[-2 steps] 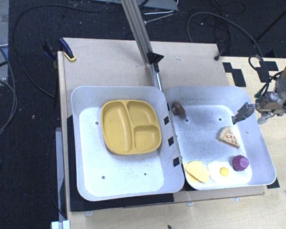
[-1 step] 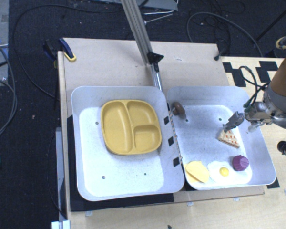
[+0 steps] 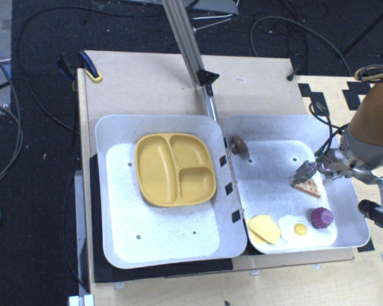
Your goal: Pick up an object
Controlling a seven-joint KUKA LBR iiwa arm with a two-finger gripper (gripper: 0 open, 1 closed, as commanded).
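My gripper (image 3: 308,173) is low in the right bin (image 3: 268,161), right at a tan wedge-shaped toy slice (image 3: 309,187) that lies just under its tip. A purple toy (image 3: 322,217) rests near the bin's front right. Beside it lie a fried egg toy (image 3: 297,227) and a yellow piece (image 3: 263,229) at the front edge. A small brown object (image 3: 240,146) sits at the bin's back left corner. The arm's grey body and orange band come in from the right.
The left bin (image 3: 115,196) holds a yellow divided plate (image 3: 175,169). A metal pole (image 3: 185,34) slants up from between the bins at the back. Cables lie on the dark floor around the bench.
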